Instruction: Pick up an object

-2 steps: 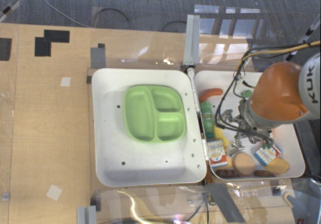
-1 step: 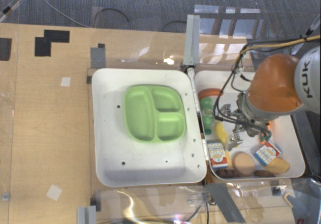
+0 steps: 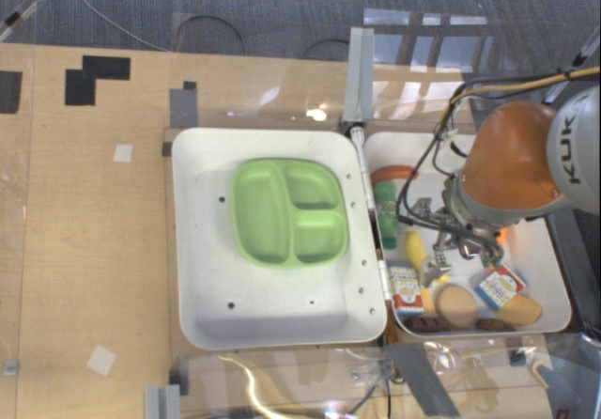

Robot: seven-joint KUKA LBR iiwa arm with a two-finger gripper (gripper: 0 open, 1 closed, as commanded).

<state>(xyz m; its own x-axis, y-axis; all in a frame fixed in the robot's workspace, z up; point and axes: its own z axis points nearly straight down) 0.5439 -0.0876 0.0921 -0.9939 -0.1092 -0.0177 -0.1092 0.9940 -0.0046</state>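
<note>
We list two white bins side by side on a wooden bench (image 3: 84, 248). The left bin (image 3: 202, 304) holds a green divided plate (image 3: 286, 212), three compartments, lying flat near the bin's middle.

The right bin (image 3: 554, 300) holds the small goods. Item one: a yellow banana-like piece (image 3: 413, 247), smooth and short, its long axis running far to near, lying just left of the gripper. Item two: a green can with an orange top (image 3: 389, 190) at the bin's far left, close to the dividing wall. Item three: a small red and white carton (image 3: 405, 290) at the near left. Item four: a tan egg-shaped thing (image 3: 456, 304) beside it, touching or nearly touching a dark brown strip along the near wall. Item five: a blue and white box (image 3: 499, 287), tilted, with a tan bread-like piece (image 3: 522, 311) just near of it.

The arm (image 3: 512, 168) enters from the right, its orange band over the bin's far half, wrist pointed down. The gripper (image 3: 449, 243) hangs low among the goods, between the yellow piece and the blue box. We cannot tell how it is set, nor whether it grips anything.
</note>
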